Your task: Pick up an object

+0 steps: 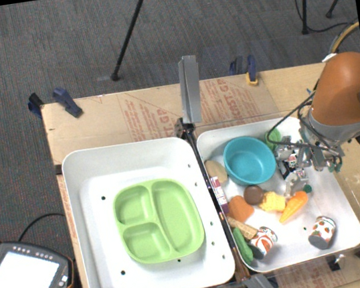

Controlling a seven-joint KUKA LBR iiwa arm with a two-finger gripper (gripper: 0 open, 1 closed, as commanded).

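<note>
orange carrot (294, 204) lying diagonally, tip lower-left, beneath end effector (297, 170)

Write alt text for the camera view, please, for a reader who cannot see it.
The gripper hangs low in the right bin, beside a blue bowl and above a toy carrot amid small toys. The left bin holds a green divided plate.

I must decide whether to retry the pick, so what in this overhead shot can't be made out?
- End effector: too small and cluttered in the camera view to tell its finger state or whether it holds anything.
- Items along the right bin's left wall: overlapping, so their shapes are unclear.
- Arm: cut off by the right edge.
- Carrot: contact with the end effector can't be judged.
</note>
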